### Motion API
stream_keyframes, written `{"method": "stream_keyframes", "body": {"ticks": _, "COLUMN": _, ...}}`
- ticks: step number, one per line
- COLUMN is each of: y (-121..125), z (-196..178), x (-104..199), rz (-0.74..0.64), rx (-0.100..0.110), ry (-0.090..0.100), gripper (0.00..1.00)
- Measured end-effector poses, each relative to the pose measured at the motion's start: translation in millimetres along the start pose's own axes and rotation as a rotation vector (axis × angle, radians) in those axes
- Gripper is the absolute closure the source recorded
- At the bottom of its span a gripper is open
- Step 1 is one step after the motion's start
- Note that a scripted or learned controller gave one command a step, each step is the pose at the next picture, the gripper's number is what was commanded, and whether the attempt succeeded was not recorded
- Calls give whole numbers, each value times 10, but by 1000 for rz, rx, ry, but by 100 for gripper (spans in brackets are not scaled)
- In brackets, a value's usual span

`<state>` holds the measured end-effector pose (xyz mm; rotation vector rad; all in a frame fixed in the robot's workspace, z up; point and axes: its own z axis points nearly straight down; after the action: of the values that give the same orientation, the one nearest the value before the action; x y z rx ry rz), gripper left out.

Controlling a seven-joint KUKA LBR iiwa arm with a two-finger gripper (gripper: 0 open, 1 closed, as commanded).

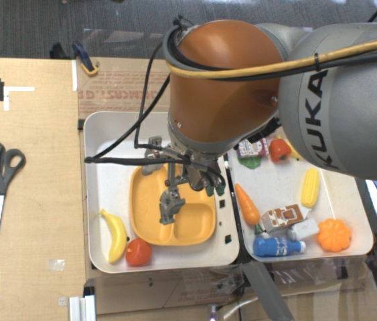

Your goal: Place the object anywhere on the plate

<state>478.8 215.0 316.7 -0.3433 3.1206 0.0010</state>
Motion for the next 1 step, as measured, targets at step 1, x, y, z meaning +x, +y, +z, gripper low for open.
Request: {"method": "stream_keyframes", "body": {"ticks": 1, "y": 0, "z": 0, "x": 0, "rz": 0, "rx": 0, "ry": 0, "gripper": 0}}
